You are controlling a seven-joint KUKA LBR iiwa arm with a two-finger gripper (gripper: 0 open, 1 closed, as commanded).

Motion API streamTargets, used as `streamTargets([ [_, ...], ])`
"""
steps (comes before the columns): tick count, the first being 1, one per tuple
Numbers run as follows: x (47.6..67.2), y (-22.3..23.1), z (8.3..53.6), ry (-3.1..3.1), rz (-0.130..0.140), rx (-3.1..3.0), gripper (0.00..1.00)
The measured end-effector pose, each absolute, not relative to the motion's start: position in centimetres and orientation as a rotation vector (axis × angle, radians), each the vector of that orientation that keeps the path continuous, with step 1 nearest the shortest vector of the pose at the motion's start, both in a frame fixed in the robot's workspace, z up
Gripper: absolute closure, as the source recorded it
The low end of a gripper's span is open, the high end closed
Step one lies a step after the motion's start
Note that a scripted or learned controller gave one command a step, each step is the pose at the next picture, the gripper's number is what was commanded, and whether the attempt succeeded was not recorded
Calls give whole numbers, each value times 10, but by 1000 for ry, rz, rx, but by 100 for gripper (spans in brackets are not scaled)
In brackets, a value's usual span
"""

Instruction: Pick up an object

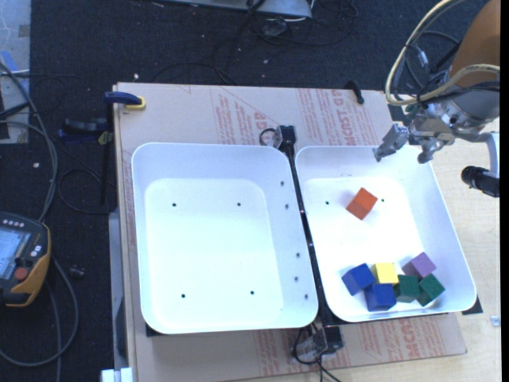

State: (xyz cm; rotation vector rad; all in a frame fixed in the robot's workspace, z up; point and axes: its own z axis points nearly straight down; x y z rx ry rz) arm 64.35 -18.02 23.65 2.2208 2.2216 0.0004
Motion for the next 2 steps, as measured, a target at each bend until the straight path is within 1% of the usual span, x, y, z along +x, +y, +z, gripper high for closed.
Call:
streamTargets([
  [1,670,-173,185,2238,-3,2209,0],
  [2,630,-187,93,2224,-6,2227,0],
])
